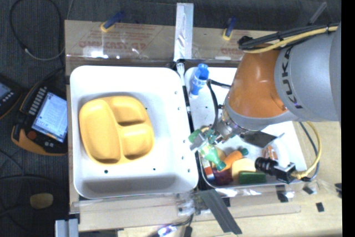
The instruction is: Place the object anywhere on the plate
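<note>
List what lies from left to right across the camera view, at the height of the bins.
Handheld controller → yellow plate in the left bin → gripper over small items in the right bin.

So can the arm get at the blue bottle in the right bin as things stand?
Probably yes. The blue bottle stands at the right bin's far left corner with bare floor beside it; the gripper hangs close by, over the toy pile. The bin walls may crowd the grasp.

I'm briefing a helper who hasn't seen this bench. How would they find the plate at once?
Look at the left bin of the two shallow white ones. The plate lies flat inside it, toward its left side. It is the one yellow thing there, rounded and split into compartments, apart from the jumble of small items in the right bin.
</note>
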Controlling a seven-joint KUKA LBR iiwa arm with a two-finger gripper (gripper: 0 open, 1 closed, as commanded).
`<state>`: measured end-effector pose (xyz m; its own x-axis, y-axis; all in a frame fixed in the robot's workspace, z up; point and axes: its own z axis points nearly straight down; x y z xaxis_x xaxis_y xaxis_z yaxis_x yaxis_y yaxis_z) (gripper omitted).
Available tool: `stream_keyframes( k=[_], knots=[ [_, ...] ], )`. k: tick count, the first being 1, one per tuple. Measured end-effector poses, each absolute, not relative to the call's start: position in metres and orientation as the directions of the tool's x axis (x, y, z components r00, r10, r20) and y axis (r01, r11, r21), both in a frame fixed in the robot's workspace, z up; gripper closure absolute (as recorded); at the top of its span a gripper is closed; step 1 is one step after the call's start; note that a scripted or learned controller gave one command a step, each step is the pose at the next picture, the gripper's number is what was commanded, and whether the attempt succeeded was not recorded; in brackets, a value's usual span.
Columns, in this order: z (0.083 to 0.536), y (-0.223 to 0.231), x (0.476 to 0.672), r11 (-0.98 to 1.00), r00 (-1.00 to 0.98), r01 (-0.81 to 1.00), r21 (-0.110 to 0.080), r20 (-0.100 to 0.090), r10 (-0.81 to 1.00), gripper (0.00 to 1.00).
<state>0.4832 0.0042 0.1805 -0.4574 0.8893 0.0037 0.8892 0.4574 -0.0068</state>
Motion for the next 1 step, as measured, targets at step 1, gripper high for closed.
stream_keyframes(
  k=[1],
  knots=[
    [0.1863,0.0034,0.4832,0.456,-0.456,0.890,-0.013,0.007,0.890,1.00]
  ],
)
